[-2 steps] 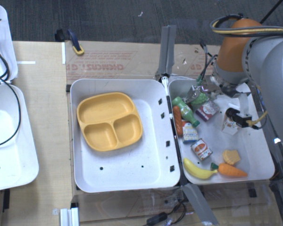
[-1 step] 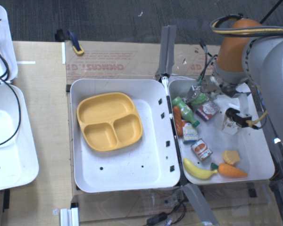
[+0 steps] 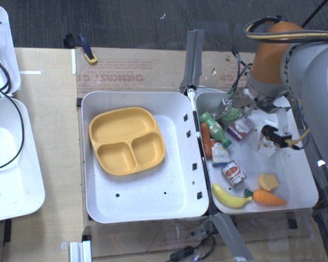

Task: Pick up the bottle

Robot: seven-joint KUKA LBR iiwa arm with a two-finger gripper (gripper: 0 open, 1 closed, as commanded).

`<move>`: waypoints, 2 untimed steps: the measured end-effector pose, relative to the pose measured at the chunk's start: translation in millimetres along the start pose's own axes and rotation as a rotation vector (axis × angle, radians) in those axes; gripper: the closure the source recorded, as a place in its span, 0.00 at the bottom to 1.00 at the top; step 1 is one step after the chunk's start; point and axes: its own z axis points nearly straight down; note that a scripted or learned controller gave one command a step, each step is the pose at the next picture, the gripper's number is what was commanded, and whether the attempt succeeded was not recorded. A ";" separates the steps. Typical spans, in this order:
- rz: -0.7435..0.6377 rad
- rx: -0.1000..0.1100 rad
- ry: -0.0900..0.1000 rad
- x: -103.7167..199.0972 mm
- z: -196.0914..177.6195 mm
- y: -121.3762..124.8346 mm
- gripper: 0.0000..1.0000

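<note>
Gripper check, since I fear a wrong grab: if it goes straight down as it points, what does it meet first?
Probably the green bottle, lying just below the gripper in the right bin; depth is unclear.

1. You are looking down on a pale wooden counter [image 3: 44,70] with faint red mirrored lettering along its far part.
2. Two shallow white bins rest on it side by side: the left bin [image 3: 136,206] and the right bin [image 3: 300,192], their edges meeting.
3. A blue and yellow clamp [image 3: 86,50] sits at the counter's far edge, left of the lettering.
</note>
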 end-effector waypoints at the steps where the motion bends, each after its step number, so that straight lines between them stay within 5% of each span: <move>1: 0.000 0.000 0.000 0.0 0.0 0.0 0.00; 2: 0.000 0.000 0.000 0.1 0.0 0.0 0.00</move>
